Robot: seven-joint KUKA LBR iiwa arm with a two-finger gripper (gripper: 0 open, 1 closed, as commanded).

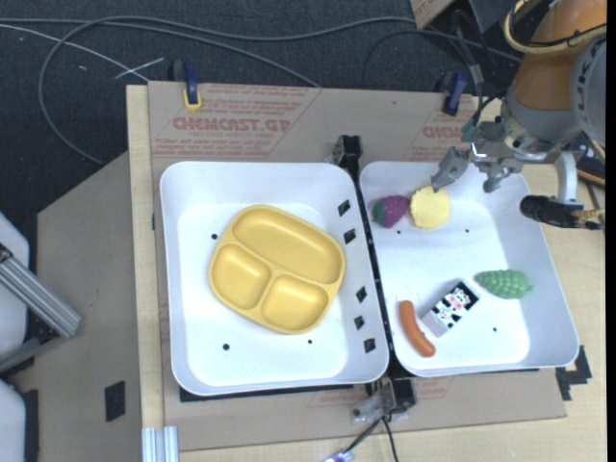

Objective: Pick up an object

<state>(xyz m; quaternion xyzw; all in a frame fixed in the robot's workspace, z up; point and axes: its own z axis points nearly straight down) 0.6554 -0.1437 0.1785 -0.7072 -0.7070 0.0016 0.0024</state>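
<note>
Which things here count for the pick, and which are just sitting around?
In play:
gripper, fingers spread, hanging over the right bin's far end
yellow ball, just below it
purple grapes, touching the ball
green leafy piece
black-and-white box
orange sausage

Lying about:
yellow divided plate in the left bin
blue clamps

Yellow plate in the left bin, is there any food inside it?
No. The plate has three compartments, all bare. It lies flat in the left bin, so whatever is under the plate is covered.
</note>
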